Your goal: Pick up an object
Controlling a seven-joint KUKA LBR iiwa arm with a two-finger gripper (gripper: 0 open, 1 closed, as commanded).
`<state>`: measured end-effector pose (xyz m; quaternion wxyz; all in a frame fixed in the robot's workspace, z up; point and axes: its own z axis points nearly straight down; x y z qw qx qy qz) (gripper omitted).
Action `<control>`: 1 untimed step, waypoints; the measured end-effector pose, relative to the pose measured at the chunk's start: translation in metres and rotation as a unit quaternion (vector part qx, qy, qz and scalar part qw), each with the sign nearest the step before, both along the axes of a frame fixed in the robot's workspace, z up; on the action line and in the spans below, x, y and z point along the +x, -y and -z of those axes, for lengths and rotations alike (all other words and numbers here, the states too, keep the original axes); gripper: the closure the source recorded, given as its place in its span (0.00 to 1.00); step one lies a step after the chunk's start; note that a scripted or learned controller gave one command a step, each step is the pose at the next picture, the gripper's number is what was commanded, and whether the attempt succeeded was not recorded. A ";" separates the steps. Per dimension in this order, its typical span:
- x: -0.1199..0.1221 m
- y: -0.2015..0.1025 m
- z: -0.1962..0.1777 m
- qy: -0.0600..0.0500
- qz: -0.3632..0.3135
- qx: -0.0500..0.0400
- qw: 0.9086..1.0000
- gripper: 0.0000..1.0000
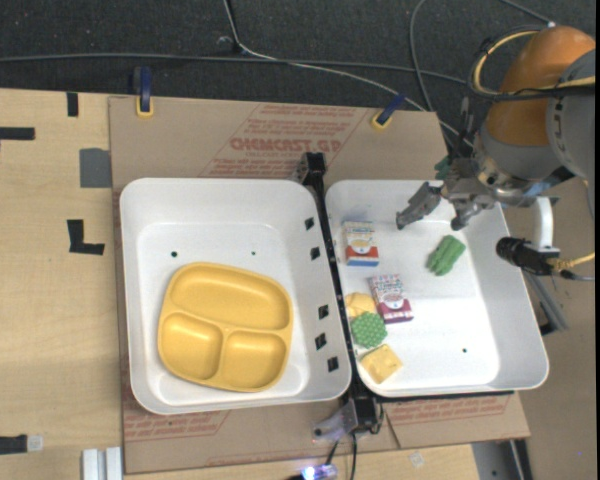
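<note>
While the big yellow tray [224, 325] sits in the left bin [140, 268], the gripper [438, 213] hangs wide open and empty in the right bin's [500, 348] upper part. Next it must drop onto the green toy [445, 255] just below and close.

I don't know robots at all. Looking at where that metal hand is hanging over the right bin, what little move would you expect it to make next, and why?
Probably a short drop toward the green object. The hand hovers open just above it in the right bin, with nothing between its fingers, and that green piece lies apart from the small cartons and is the nearest thing.
</note>
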<state>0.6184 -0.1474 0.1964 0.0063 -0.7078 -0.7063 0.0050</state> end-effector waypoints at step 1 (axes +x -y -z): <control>0.003 0.000 -0.009 0.007 -0.002 -0.001 1.000 0.00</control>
